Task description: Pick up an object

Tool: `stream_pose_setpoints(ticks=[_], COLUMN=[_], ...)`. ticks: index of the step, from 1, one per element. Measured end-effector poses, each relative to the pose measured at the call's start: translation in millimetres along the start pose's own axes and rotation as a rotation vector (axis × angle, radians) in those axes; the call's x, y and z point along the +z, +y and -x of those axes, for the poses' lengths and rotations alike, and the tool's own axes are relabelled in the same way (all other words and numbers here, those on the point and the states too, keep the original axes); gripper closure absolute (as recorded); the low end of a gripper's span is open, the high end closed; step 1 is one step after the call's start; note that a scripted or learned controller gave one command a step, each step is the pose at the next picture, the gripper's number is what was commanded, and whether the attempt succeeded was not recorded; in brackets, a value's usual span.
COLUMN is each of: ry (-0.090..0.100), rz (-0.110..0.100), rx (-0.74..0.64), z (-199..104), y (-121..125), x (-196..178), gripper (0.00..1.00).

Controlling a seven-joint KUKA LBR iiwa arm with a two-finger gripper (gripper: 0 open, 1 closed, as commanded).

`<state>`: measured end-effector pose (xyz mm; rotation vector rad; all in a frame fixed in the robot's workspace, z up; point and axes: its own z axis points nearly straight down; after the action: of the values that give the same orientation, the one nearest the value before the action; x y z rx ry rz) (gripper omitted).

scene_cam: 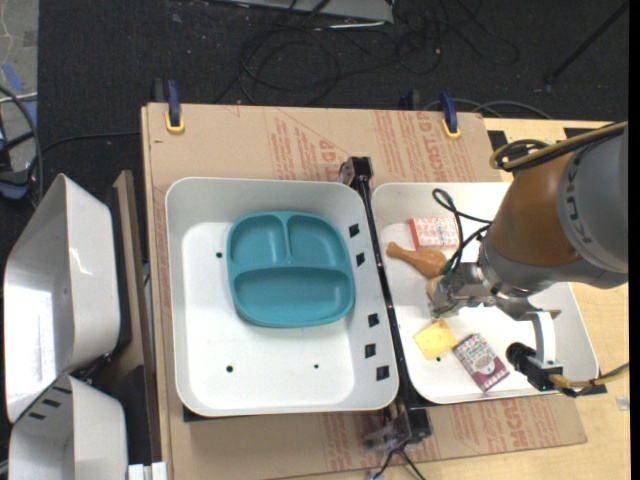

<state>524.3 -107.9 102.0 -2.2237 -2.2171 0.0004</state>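
Nearest the lens, a small maroon packet lies flat by the right bin's front rim, just beside a yellow spongy wedge. Above them hang the fingers; whether they are parted or closed, I cannot tell. A tan wooden piece touches a red-patterned card box. The left bin holds a smooth teal divided plate, with bare white floor around it.
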Motion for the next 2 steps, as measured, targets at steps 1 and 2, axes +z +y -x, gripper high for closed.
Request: stream_pose_setpoints(ticks=[1,2], ry=[-0.002,-0.002], rz=[0.004,0.006], rx=[-0.001,-0.005], z=[4,8], y=[-4,-2], x=[-44,-87], gripper=[1.0,1.0])
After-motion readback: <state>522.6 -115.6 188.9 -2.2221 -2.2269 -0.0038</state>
